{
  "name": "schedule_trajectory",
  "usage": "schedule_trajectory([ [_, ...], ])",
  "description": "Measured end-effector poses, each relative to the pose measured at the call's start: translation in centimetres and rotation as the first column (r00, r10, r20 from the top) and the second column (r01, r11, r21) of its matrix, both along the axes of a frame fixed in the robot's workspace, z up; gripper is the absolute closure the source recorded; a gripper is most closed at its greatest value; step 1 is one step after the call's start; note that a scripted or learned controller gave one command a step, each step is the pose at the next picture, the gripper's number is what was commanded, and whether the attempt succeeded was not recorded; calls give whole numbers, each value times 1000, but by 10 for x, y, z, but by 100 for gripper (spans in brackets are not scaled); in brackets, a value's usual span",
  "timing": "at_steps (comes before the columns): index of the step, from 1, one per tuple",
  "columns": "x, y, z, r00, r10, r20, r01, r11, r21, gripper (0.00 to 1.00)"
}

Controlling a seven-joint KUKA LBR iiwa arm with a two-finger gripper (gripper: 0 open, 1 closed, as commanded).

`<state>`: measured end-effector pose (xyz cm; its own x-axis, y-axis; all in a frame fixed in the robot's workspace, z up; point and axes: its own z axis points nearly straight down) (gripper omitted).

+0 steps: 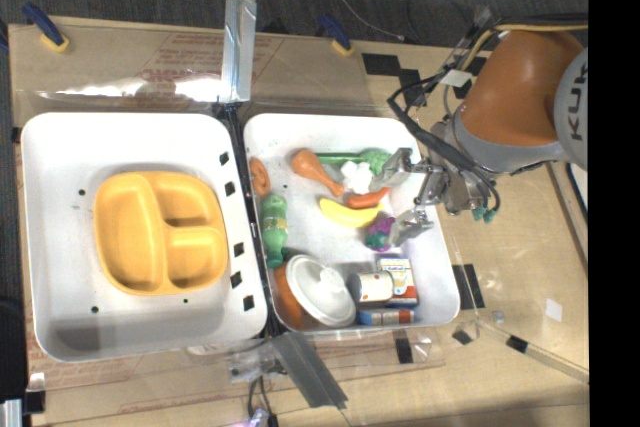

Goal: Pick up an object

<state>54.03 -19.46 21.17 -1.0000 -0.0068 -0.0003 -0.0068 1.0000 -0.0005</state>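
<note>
We hover our hand (pixel 408 197), released and holding nothing, at the right bin's (pixel 440 260) three o'clock; next we descend onto the toy banana (pixel 350 211).

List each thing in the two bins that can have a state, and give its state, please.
yellow divided tray: lies flat in the left bin, right side up.
banana: lies on its side in the right bin.
green bottle: lies on its side by the left wall.
white bowl: rests tilted in the near corner.
small carton: lies flat near the right wall.
tool: fingers open, low over the right bin, nothing between them.
</note>
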Motion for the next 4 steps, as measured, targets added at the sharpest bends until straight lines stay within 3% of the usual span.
schedule_trajectory([
  [1, 25, -13, -117, 997, -76, -6, 76, 997, 2, 0],
  [2, 48, 67, -119, 1000, 0, 0, 0, 1000, 4, 0],
  [3, 53, 58, -118, 999, 35, 5, -35, 999, -1, 0],
  [4, 55, 60, -107, 999, 43, 8, -43, 999, -1, 100],
])
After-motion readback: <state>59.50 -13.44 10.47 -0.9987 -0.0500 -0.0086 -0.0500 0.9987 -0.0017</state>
